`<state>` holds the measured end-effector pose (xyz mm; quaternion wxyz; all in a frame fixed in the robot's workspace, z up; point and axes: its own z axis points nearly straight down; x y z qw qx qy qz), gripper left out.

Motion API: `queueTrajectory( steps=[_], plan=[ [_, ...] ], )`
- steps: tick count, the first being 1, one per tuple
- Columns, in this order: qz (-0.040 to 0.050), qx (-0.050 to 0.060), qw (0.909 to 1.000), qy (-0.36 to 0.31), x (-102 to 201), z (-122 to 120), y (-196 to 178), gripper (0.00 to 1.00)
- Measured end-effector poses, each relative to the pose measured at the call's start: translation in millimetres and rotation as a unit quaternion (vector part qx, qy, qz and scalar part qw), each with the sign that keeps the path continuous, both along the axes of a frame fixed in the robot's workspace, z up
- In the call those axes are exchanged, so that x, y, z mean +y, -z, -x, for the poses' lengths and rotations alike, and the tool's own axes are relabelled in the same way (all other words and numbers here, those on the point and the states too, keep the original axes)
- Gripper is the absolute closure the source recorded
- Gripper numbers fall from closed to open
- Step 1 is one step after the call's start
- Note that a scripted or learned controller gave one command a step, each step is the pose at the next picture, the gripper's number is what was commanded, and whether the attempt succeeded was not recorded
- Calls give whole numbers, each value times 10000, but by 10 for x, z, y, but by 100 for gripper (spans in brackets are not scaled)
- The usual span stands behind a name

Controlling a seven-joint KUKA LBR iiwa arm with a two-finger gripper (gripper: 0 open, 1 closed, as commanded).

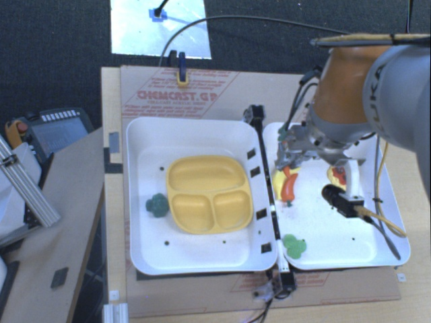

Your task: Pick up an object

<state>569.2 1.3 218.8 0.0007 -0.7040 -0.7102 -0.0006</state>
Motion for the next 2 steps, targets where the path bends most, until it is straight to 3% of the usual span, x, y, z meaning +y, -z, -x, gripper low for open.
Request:
queueTrajectory(
  steps=[2],
  plan=[
    [-1, 0, 10000, -2, 1057, 270, 115, 100]
  ],
)
